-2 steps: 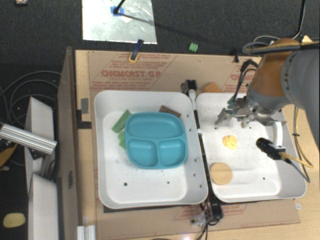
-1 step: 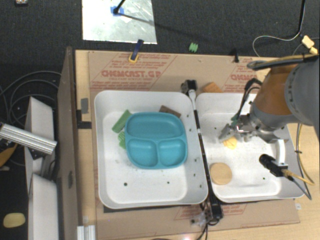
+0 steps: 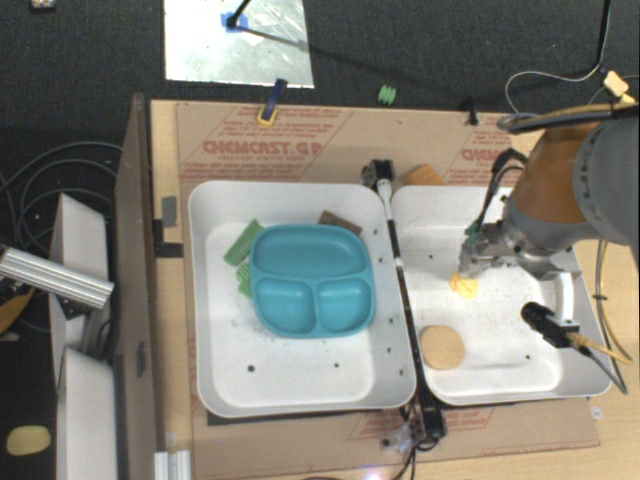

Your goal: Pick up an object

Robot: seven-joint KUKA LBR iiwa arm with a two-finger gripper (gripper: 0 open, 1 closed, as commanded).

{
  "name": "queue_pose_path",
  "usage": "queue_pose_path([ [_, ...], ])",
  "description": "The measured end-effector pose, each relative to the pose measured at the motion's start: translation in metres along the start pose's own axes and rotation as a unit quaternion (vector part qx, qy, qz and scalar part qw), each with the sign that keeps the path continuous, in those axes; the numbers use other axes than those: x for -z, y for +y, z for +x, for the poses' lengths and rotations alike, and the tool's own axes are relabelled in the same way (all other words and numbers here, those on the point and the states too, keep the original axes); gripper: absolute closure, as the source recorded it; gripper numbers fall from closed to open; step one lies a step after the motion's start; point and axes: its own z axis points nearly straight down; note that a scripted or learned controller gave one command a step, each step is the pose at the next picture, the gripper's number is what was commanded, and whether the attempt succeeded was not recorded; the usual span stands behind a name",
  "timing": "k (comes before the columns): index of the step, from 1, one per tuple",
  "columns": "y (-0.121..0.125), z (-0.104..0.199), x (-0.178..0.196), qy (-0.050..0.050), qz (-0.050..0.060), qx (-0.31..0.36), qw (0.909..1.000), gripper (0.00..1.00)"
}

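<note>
— At the front of the right bin (image 3: 510, 356), what lies nearest?
— A flat tan disc (image 3: 441, 347), alone on bare floor, so open to a reach from above. Just behind it sits a small yellow piece (image 3: 464, 286). I judge that the likelier target, since the gripper (image 3: 474, 258) hangs at its far edge.
— Has it got hold?
— I cannot tell how far open it is, and nothing looks lifted.
— And the arm?
— It reaches in from the right, wrist tipped steeply down, orange band (image 3: 548, 173) above. In the left bin (image 3: 290, 370) a blue divided tray (image 3: 310, 280) lies against green pieces (image 3: 242, 241) and a brown block (image 3: 340, 222), a crowded and harder pick
</note>
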Motion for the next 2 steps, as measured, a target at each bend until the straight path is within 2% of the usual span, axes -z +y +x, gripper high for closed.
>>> queue_pose_path([
  [1,0.000,0.000,0.000,0.000,0.000,0.000,1.0000,0.00],
  [2,0.011,-0.005,0.021,0.000,0.000,0.001,1.0000,0.00],
])
